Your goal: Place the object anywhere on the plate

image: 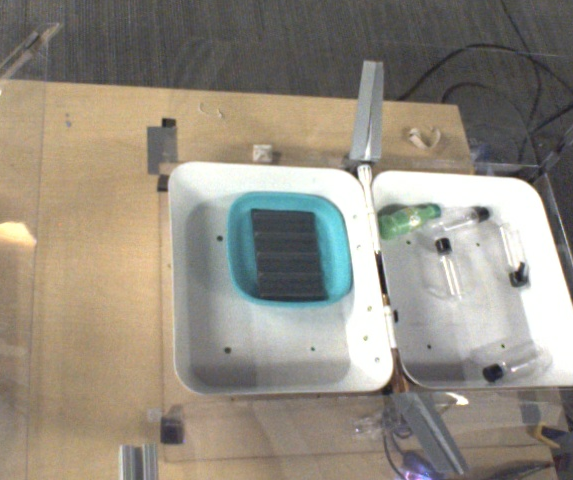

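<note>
Left bin point(198, 348) holds a teal plate point(239, 258), and a dark ribbed rectangular object point(288, 255) lies flat on its middle. Right bin point(556, 298) holds a green object point(406, 220) in the far left corner, near the shared wall, well apart from the plate. Clear tubes with black caps point(451, 258) are scattered beside it. Gripper state: can't tell.

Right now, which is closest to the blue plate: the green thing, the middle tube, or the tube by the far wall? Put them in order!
1. Green thing, at the right bin's left edge, closest to the plate.
2. Middle tube, mid-bin.
3. Far tube, by the right wall.
</note>
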You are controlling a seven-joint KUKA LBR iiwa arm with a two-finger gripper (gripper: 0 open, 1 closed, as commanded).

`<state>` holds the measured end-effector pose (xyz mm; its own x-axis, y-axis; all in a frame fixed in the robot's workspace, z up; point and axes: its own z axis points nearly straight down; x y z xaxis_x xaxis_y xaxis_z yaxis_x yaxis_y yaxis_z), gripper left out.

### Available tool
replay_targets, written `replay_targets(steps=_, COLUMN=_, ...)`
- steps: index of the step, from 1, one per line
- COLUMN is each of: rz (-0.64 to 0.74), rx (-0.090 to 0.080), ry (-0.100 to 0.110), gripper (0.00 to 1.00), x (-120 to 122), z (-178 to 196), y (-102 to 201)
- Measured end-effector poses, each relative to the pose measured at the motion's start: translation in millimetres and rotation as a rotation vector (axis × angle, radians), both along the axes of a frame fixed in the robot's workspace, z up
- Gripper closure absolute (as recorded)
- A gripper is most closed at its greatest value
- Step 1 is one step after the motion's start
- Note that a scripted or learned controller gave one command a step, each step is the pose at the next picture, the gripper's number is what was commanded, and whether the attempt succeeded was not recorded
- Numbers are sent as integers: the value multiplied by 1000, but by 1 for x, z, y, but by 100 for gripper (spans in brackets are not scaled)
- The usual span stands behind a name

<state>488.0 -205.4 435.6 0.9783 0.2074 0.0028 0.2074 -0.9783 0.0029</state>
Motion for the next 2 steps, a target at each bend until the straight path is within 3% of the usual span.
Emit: replay_targets(steps=2, rz=1, rx=0, ry=0, gripper=0, x=0, z=0, y=0)
